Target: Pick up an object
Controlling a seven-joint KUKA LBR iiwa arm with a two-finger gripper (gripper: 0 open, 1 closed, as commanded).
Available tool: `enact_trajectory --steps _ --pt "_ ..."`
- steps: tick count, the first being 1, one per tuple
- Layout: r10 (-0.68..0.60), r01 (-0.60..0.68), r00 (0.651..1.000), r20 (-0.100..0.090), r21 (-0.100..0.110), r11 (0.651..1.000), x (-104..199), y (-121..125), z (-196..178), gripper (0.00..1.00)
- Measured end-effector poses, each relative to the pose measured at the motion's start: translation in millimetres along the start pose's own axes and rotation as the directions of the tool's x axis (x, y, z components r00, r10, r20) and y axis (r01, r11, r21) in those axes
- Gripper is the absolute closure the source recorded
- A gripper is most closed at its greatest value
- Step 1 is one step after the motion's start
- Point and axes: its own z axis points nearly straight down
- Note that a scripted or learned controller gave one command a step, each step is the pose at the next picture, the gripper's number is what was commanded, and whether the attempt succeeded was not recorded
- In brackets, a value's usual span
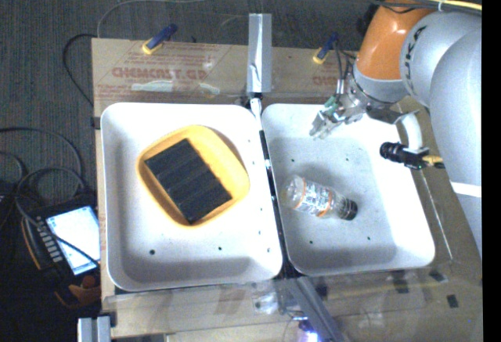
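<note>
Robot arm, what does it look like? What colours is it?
The arm is big, round and smooth, mostly light grey, with a shiny orange band above the wrist. Dark letters run along the grey shell beside the orange. A thin pale cable crosses the top of the arm. The hand is small, made of silvery metal with little greenish bits, much thinner than the fat arm.

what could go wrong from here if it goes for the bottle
The bottle lies on its side in the right bin, so it may roll away or slip when pinched. It is clear plastic and could be hard to locate. The end effector sits near the bin's far wall, well away from the bottle, so a poorly aimed descent might hit the floor.
</note>
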Motion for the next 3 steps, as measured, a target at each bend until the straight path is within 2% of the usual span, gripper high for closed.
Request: enact_trajectory --steps 1,2,3 --pt "0.240 -0.240 0.971 -0.003 0.003 0.971 19 -42 14 0.00" --pt "0.061 -0.061 0.998 0.008 -0.019 0.998 53 -116 39 0.00" --pt "-0.209 0.209 0.978 0.016 -0.019 0.978 47 -165 39 0.00"
